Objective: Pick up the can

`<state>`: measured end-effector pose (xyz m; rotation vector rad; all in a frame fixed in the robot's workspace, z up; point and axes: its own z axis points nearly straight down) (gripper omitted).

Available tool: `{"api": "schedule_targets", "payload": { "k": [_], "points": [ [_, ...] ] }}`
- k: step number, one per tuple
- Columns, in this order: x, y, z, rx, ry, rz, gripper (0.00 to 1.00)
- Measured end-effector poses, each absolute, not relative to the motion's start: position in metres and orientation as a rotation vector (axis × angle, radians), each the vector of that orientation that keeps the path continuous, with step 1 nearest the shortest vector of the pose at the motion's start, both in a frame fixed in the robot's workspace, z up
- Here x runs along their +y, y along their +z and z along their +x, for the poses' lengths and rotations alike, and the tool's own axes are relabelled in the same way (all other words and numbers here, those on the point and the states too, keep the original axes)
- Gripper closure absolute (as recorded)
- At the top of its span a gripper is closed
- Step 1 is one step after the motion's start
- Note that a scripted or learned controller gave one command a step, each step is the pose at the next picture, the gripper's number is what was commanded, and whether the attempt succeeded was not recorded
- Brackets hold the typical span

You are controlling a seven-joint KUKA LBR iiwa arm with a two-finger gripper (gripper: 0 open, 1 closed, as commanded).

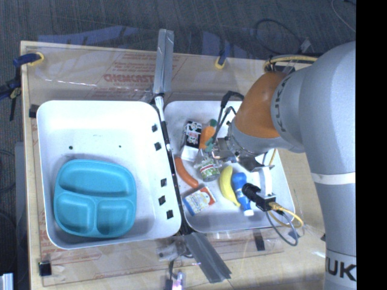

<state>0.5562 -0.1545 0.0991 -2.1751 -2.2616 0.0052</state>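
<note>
Centrally, gripper (213, 153) just above can (209, 170) in right bin (192, 217) | grip state: cannot tell | beside can: banana (226, 183) | lower right, arm lettering "UK" | bench sheet print unreadable

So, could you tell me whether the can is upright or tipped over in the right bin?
Tipped, it seems: the can shows its side beside the banana, under the gripper; too small to be certain.

Bulky grey cylindrical metal robot arm (329, 132), smooth casing, white lettering near the base. Glossy orange band (260, 107) above wrist. Thin yellow cable (284, 213) trailing below
</note>
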Motion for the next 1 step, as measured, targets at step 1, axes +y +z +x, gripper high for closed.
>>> {"api": "schedule_targets", "payload": {
  "k": [1],
  "points": [
    [-0.1274, 0.2277, 0.5916, -2.173, 0.002, -2.267, 1.00]
  ]
}}
